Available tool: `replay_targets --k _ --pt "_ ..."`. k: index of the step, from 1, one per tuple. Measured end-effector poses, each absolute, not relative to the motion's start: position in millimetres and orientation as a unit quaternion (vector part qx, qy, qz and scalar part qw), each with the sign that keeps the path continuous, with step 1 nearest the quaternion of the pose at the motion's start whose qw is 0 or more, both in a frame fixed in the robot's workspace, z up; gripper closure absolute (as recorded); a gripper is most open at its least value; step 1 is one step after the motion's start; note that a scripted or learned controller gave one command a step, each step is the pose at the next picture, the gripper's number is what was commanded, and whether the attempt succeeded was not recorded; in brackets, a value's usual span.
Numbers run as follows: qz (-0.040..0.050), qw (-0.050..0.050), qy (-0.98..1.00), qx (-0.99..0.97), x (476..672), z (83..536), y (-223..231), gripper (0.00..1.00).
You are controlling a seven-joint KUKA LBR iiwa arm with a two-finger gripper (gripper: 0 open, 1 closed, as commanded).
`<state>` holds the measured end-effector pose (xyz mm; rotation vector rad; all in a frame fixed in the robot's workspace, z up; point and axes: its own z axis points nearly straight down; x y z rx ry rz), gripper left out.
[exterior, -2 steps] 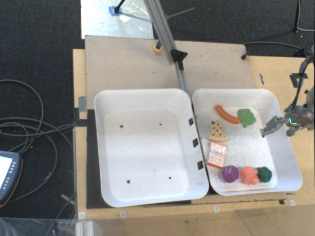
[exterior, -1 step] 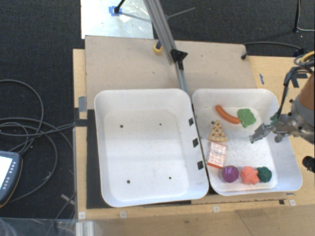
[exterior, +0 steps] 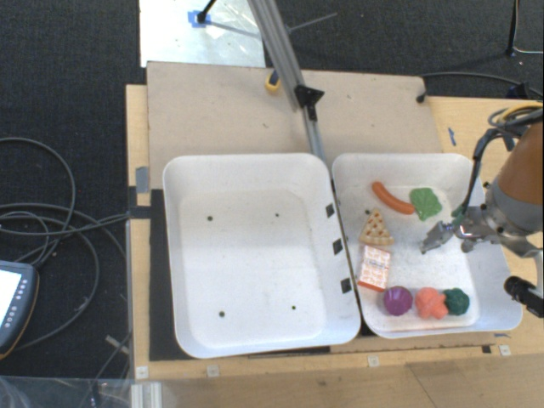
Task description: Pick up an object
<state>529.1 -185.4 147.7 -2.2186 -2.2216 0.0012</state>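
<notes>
My gripper (exterior: 433, 237) hangs over the right bin (exterior: 493, 270), reaching in from the right, open with nothing between its fingers. Just above it lies a green lettuce piece (exterior: 426, 202), with an orange sausage (exterior: 393, 198) to that piece's left. A waffle-patterned wedge (exterior: 375, 228) and a pink-and-white packet (exterior: 375, 268) lie left of the gripper. Along the bin's near edge sit a purple ball (exterior: 397, 300), an orange lump (exterior: 431, 303) and a dark green broccoli (exterior: 456, 301).
The left bin (exterior: 246, 253) stands beside the right one, their rims meeting in the middle. A grey pole (exterior: 285, 53) slants down from the top to the bins' shared back corner. Cables and a handheld pendant (exterior: 13, 300) lie on the floor at left.
</notes>
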Motion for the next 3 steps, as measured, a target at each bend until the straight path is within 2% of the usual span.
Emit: replay_targets --k 1,2,3 --pt "0.0007 0.001 -0.707 -0.707 528.6 95.4 -184.9 0.0" --pt "-0.0009 -0.001 -0.708 -0.707 530.5 109.0 -185.8 1.0" --pt "-0.0019 -0.003 -0.709 -0.705 530.1 170.7 -179.6 1.0"
